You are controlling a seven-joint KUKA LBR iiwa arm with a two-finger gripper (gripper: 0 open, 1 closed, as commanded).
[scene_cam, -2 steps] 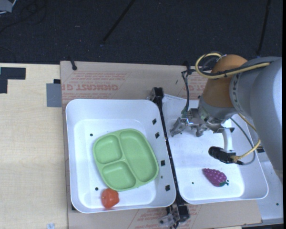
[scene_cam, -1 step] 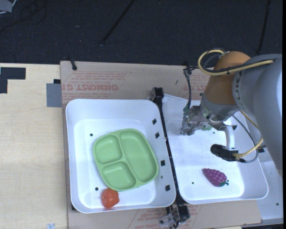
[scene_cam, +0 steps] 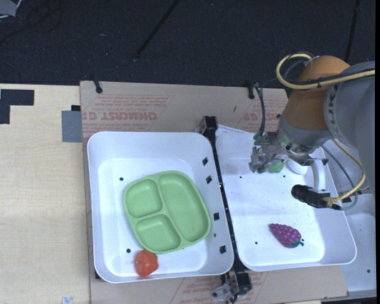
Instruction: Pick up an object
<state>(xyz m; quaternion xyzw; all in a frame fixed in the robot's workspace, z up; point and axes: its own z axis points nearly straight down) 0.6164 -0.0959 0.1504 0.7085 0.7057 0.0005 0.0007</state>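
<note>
My gripper (scene_cam: pixel 266 161) hangs low over the back of the right bin (scene_cam: pixel 342 246), under the grey arm with its orange band. A small green object (scene_cam: pixel 277 166) sits right at the fingertips, partly hidden by them; I cannot tell whether it is held. A purple bunch of grapes (scene_cam: pixel 285 235) lies near the front of the right bin, well apart from the gripper. In the left bin (scene_cam: pixel 107 170) a green divided plate (scene_cam: pixel 166 210) lies flat, with a red-orange object (scene_cam: pixel 146 263) by its front edge.
A black divider (scene_cam: pixel 218 195) runs between the two bins. Brown cardboard (scene_cam: pixel 145 109) lies under the bins, on a pale wooden bench (scene_cam: pixel 31 201). A black cable end (scene_cam: pixel 311 196) hangs from the arm over the right bin's right side.
</note>
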